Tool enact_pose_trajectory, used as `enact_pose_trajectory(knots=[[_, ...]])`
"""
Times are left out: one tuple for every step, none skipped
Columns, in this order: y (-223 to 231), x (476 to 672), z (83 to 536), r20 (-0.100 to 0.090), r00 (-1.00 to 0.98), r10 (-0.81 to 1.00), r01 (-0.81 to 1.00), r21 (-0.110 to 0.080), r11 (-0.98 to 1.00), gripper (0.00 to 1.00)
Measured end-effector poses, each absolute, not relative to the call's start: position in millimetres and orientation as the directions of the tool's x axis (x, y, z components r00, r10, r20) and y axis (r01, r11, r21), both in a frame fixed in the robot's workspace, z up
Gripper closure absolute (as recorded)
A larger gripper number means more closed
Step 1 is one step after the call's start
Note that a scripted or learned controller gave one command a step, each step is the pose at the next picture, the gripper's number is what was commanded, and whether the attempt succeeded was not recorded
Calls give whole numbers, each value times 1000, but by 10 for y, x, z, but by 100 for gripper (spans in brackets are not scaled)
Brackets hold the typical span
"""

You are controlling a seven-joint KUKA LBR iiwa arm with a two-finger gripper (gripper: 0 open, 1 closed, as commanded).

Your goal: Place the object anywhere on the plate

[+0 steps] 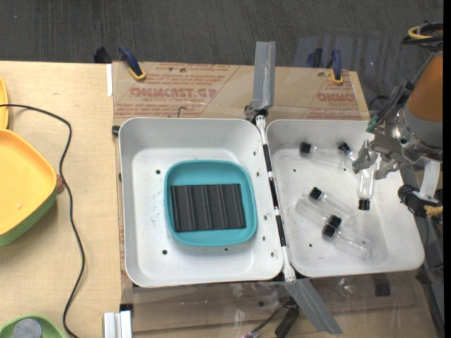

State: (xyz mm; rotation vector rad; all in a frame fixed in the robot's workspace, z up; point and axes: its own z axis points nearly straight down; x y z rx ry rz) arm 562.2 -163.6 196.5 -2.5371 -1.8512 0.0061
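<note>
I'm looking at a wood surface (56, 259) over grey carpet, cardboard under two white bins. The left bin (141, 189) holds a teal plate (210, 239) with a dark ribbed centre. The right bin (394, 255) has clear vials with black caps scattered around. My hand (367, 166) at centre right pinches one vial (365, 189), hanging cap-down above the bin.

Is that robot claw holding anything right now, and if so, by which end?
Yes. The gripper holds a clear plastic vial with a black cap between its fingers, gripped at the upper, uncapped end; the vial hangs upright, cap downward, over the right white bin.
</note>
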Motion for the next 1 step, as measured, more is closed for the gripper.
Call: enact_pose_trajectory(knots=[[-1637, 5622, 1966, -3, 306, 952, 952, -3, -306, 0]])
